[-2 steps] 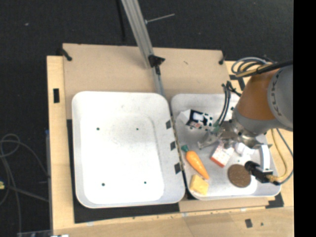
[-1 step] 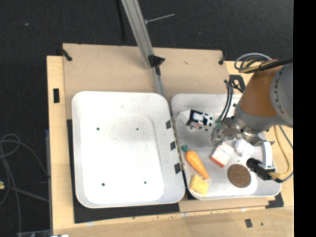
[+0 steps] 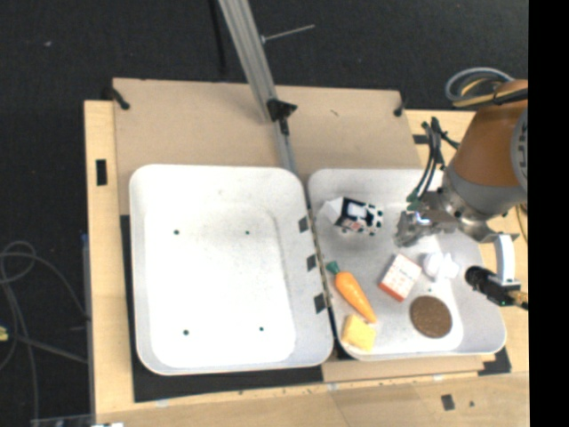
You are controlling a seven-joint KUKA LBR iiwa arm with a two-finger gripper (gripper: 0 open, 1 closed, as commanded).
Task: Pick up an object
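White right bin holds all objects clustered; gripper hangs beside cow toy, well placed to pick; grip state we cannot tell.

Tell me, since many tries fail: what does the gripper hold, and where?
Cannot be told: the gripper hangs over the right bin, its tip unclear.

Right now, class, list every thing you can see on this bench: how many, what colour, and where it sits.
White bins: two, white, side by side on the bench.
Cow toy: one, black and white, right bin, upper part.
Carrot: one, orange, right bin, left side.
Yellow block: one, yellow, below the carrot.
Small box: one, white and red, right bin, middle.
Brown disc: one, brown, right bin, lower right.
Gripper: one, grey, over the right bin.
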